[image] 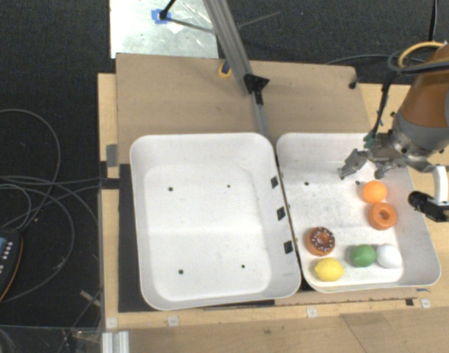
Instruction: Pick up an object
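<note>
The right bin [320, 175] holds several small objects. An orange ball [374, 192] lies near its middle right, with an orange ring [383, 215] just below it. Lower down are a brown frosted donut [321, 240], a yellow lemon [329, 270], a green object [362, 256] and a white ball [389, 256]. My gripper [364, 168] hangs over the upper part of the right bin, just above and left of the orange ball. Its fingers [347, 170] are spread open with nothing between them.
The left bin [202, 219] sits beside the right one, joined along black clips at the middle. A grey pole [231, 43] slants over the back of the bench. Cables and a black handset [0, 259] lie on the floor at left.
</note>
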{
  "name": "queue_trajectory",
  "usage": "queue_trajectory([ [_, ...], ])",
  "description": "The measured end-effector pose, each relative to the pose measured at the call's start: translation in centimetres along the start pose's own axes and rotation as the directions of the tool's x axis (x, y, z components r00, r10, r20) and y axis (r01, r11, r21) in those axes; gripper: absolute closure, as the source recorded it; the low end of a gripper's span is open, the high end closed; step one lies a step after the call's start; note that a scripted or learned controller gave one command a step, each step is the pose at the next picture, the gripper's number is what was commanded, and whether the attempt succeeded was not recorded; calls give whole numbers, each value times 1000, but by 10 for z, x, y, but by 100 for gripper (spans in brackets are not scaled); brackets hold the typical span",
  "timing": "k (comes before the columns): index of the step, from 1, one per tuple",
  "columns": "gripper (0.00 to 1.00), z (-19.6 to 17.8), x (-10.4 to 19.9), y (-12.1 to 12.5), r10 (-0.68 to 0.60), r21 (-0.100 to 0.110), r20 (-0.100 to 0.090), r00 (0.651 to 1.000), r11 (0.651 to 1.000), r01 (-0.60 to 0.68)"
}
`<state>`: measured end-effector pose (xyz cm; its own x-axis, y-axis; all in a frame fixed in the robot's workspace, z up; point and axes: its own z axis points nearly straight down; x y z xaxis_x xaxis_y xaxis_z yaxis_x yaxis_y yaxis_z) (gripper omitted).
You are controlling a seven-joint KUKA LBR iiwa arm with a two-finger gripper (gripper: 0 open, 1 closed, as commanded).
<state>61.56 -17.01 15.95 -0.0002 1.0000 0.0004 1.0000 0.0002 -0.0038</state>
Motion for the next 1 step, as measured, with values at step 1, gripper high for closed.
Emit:
queue_trajectory([
  [1, 0, 49, -2, 9, -3, -1, 0, 1000, 1000, 3],
])
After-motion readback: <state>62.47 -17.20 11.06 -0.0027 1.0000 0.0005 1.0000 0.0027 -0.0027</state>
